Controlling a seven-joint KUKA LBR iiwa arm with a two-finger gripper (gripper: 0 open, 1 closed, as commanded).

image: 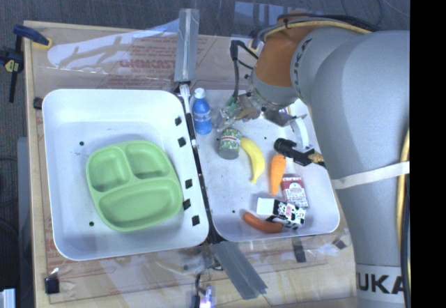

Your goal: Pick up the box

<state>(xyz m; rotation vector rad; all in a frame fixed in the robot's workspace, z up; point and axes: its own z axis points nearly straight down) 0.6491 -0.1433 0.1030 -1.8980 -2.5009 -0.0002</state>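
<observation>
The gripper [235, 110] hangs low over the far part of the right bin [322, 219], just above a small can [229, 144]; whether its jaws are parted or closed I cannot tell. The box [295, 192] lies well toward the near right of the jaws, beside a carrot [277, 173], with a banana [253, 158] between. A bottle [201, 111] stands just left of the jaws.

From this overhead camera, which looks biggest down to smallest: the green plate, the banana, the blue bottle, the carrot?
1. Green plate, easily largest.
2. Banana.
3. Blue bottle and carrot look about alike, so I won't rank them.
</observation>
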